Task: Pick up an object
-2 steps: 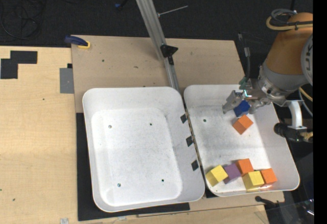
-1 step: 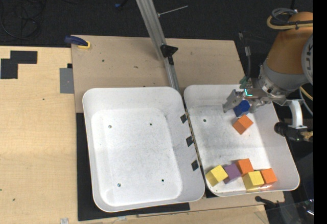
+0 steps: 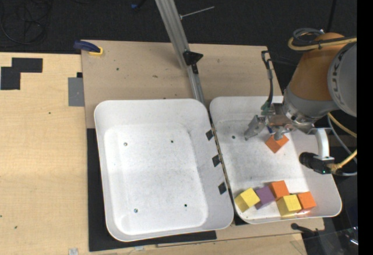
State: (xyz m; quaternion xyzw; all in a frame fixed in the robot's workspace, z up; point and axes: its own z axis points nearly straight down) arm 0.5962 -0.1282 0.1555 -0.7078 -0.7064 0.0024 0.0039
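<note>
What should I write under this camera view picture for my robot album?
Robot arm's gripper hangs over the right bin beside an orange block; five more blocks huddle at the near edge.

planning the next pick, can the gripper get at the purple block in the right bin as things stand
Probably yes from above: the purple block has its top uncovered, but the yellow block and orange block touch its sides, leaving the gripper little room.

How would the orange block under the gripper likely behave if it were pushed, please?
The orange block has flat faces and sharp edges, so it would probably slide, not roll. It looks rigid, so likely it keeps its shape. It sits apart from the other blocks in the right bin, so a push should meet nothing at first.
</note>
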